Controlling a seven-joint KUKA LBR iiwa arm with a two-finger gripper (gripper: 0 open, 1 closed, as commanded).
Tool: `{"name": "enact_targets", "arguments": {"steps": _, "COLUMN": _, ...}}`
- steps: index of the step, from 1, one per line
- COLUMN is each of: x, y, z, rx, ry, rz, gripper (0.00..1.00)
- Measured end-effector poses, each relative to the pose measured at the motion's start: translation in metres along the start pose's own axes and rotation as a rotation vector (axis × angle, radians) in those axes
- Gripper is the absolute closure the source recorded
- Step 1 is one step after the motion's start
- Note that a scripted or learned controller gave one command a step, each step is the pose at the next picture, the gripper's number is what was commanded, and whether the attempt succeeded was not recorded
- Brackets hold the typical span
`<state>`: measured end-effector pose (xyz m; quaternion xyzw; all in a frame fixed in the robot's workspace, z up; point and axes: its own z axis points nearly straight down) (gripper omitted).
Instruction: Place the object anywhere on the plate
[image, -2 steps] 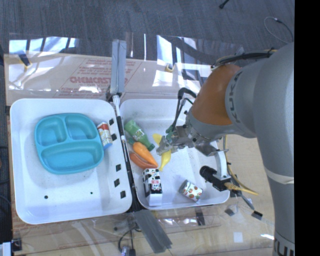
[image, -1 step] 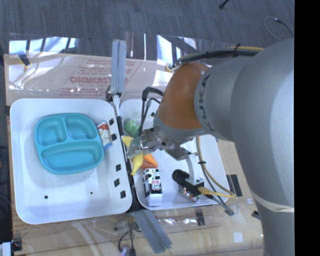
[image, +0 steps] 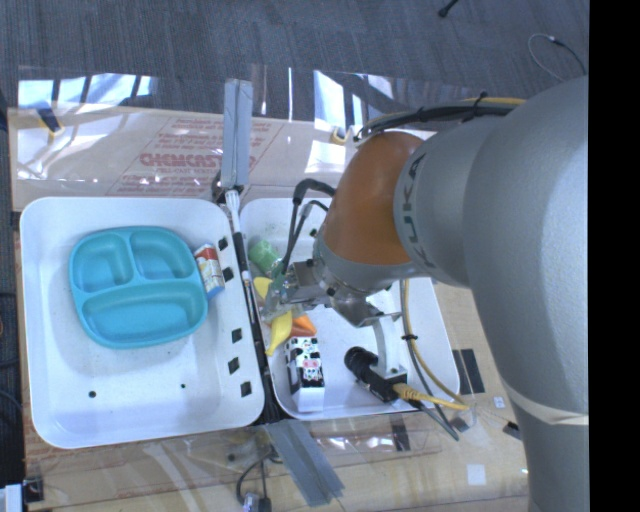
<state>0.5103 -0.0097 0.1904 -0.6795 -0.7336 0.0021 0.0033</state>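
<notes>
A blue sectioned plate (image: 135, 285) is seen in the left bin (image: 60, 400), with a small can (image: 210, 270) just beside its right edge. The gripper (image: 290, 290) is lowered over toys in the right bin (image: 440, 370); its state cannot be told.

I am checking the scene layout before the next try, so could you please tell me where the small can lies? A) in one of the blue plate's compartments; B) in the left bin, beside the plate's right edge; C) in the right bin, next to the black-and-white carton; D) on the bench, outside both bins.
B: the small can lies on the left bin's floor, against the right edge of the blue plate.
</notes>
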Motion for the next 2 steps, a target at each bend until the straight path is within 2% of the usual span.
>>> {"name": "enact_targets", "arguments": {"steps": 1, "x": 0.0566, "y": 0.0818, "z": -0.0008, "rx": -0.004, "ry": -0.002, "rz": -0.163, "gripper": 1.0}}
{"name": "enact_targets", "arguments": {"steps": 2, "x": 0.0567, "y": 0.0818, "z": -0.0009, "rx": -0.004, "ry": -0.002, "rz": -0.163, "gripper": 0.0}}
